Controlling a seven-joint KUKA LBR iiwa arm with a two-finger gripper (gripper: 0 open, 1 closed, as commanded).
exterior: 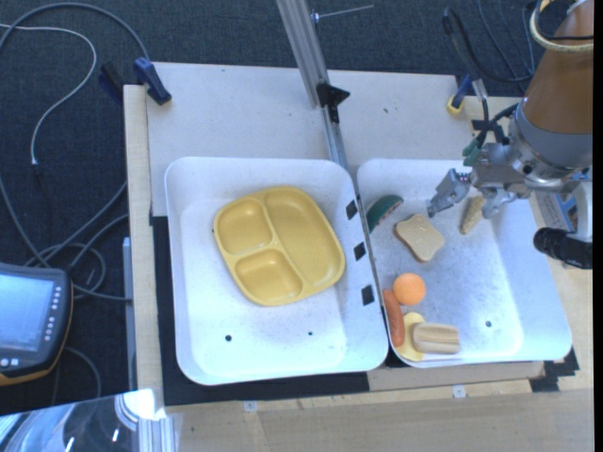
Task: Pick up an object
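Your hand hangs over the right bin, fingers spread wide, holding nothing, just beside the flat bread slice.

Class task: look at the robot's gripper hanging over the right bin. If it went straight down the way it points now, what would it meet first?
Probably the bare floor of the right bin. The open gripper hangs just right of the bread slice, though depth is hard to judge, so a finger might clip the bread's edge.

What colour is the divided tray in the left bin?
Yellow. The divided tray shows plainly in the camera view, lying in the left bin.
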